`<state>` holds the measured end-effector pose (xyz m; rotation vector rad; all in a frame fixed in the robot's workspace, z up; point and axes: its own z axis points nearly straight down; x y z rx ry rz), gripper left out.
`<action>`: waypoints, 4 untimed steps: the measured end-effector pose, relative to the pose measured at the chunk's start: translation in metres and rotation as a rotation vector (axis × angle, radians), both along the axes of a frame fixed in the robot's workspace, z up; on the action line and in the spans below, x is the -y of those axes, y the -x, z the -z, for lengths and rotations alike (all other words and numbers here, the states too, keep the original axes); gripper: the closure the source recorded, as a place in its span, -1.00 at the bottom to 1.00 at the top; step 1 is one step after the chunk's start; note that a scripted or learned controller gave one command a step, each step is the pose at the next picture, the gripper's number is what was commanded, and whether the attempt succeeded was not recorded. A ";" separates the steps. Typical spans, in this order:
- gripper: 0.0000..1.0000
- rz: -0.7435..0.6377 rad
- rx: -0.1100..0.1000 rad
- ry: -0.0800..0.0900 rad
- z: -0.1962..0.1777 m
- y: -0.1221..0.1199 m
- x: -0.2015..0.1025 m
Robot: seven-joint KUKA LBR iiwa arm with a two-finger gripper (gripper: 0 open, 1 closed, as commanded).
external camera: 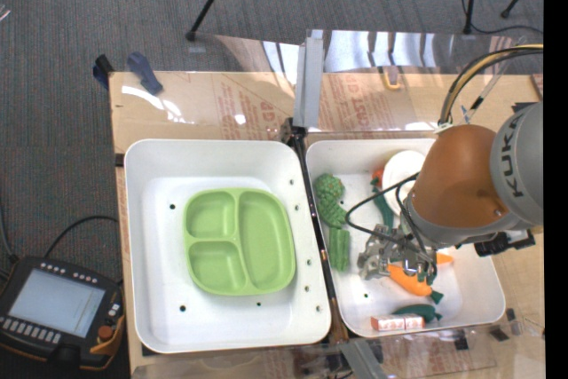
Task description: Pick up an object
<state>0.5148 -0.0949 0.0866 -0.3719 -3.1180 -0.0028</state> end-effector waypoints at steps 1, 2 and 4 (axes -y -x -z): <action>1.00 0.400 -0.001 0.002 0.000 -0.005 0.007; 1.00 0.346 0.012 -0.002 -0.106 -0.048 -0.059; -1.00 0.398 0.001 0.002 -0.153 -0.074 -0.028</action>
